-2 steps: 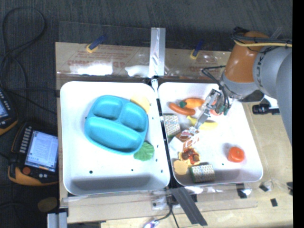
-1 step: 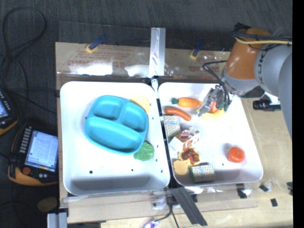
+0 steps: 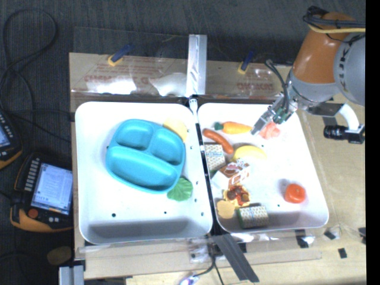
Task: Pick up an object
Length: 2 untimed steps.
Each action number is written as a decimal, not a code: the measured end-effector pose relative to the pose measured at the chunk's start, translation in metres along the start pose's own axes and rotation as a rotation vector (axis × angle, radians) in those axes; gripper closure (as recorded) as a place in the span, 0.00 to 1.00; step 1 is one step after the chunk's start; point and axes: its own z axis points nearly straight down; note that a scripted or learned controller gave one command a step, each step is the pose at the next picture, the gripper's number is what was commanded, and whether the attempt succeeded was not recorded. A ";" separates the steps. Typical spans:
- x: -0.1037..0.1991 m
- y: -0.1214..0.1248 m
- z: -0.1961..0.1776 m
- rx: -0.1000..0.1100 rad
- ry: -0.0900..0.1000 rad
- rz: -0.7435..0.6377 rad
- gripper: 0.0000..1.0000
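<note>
My gripper [image 3: 272,121] hangs over the far part of the right bin [image 3: 314,177], reaching in from the upper right. A small pink-red object [image 3: 272,131] sits right at its tip, touching or just below it; I cannot tell whether it is held. Just left of it lies an orange carrot [image 3: 235,126], with a red sausage [image 3: 218,140] and a yellow banana-like piece [image 3: 249,152] nearer the front. A red tomato [image 3: 295,192] lies apart at the right front.
Several small packets and toy foods [image 3: 237,186] crowd the right bin's left side, with a green box [image 3: 253,216] at the front. The left bin [image 3: 95,218] holds a blue divided tray [image 3: 145,153], a yellow piece [image 3: 176,127] and a green leaf [image 3: 180,189].
</note>
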 end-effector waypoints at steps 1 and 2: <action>-0.001 0.000 -0.004 0.003 0.000 0.416 1.00; 0.027 -0.063 -0.037 0.006 0.000 0.925 1.00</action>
